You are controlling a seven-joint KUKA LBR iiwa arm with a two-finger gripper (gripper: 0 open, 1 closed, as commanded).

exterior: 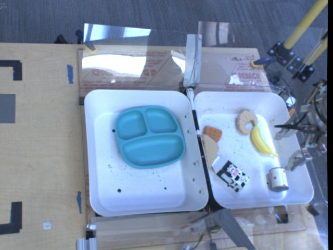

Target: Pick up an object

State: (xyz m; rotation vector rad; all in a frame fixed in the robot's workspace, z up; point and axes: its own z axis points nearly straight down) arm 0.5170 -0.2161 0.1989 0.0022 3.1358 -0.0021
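nearest the camera, a black-and-white cow-patterned packet [232, 175] lies by the right bin's [302, 194] front edge, no writing legible on it. beside it, toward the front right corner, rests a small metal can [277, 179]. a banana [263, 140] and a bitten beige pastry [245, 121] sit mid-bin; an orange waffle piece [212, 133] lies near the left wall. reddish print on the clear panel behind is unreadable. the gripper [302, 139] hangs at the right rim; its jaw state cannot be told. the left bin [99, 191] carries a blue divided plate [150, 136].
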